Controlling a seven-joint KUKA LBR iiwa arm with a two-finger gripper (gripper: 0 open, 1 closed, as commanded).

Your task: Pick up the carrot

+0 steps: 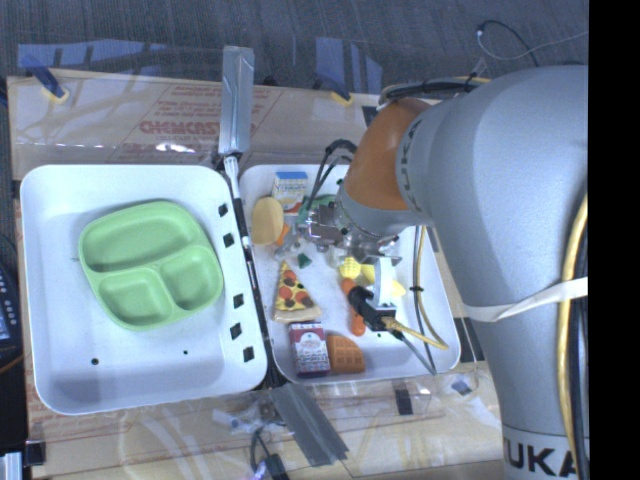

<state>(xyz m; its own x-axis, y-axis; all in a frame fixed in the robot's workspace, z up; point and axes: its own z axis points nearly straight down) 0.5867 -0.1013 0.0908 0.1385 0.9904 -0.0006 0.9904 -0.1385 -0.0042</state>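
The carrot (356, 320) is a slim orange piece lying in the right bin (438, 320), right of the pizza slice; robot hardware crosses its middle and hides part of it. My gripper (320, 230) hangs low over the middle of that bin, beside a yellow bun. It sits up and to the left of the carrot, about a hand's width away. The grey arm and its orange band cover the bin's right part.
The right bin also holds a yellow bun (266, 220), a pizza slice (292, 293), a red carton (310, 350), an orange-brown pastry (347, 354), a blue-white box (291, 184) and yellow pieces (350, 268). A green divided plate (150, 263) lies in the left bin (60, 368).
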